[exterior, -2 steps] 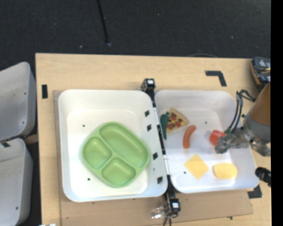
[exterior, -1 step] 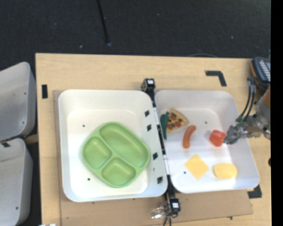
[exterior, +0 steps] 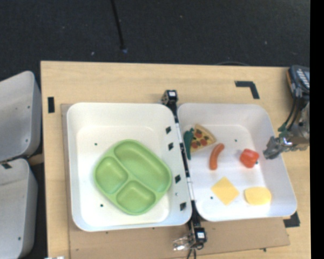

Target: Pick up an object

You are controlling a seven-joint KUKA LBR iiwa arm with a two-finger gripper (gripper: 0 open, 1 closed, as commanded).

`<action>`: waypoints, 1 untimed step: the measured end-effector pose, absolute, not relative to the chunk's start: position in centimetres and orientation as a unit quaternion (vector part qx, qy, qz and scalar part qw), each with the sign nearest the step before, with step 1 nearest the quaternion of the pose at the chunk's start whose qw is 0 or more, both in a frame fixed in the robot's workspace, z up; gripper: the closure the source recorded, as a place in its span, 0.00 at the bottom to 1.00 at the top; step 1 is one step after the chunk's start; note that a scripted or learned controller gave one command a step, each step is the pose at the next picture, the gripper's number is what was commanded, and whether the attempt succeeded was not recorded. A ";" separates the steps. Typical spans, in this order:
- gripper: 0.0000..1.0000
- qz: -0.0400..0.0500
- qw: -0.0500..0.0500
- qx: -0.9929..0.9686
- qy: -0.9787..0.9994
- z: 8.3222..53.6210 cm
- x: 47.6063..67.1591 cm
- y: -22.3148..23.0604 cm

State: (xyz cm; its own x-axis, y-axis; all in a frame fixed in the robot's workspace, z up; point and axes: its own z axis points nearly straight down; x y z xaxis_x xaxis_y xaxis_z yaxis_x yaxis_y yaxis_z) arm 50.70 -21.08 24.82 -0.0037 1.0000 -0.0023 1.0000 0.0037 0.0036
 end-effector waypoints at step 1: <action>1.00 0.001 0.000 0.704 0.710 25.6 52.2 -15.8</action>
